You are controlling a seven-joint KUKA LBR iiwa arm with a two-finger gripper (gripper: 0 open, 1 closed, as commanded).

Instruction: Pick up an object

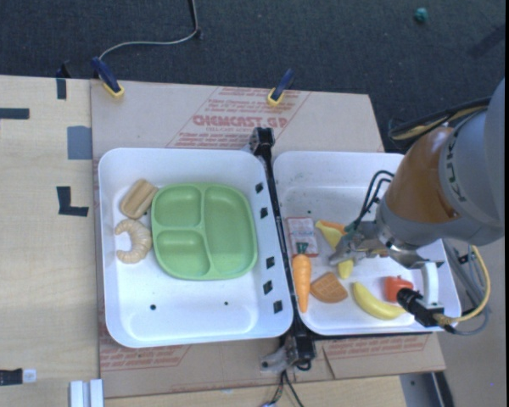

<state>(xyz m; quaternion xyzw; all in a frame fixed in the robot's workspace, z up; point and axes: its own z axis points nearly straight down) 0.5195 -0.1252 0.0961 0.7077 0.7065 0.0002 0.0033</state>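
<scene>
White right bin crowded low, gripper among yellow pieces near centre, finger state unclear, carrot by left wall, banana near bottom rim, bare floor above.

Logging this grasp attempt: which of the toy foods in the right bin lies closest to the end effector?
The small yellow piece, lying right at the end effector. The carrot, the banana and the brown wedge lie farther off.
</scene>
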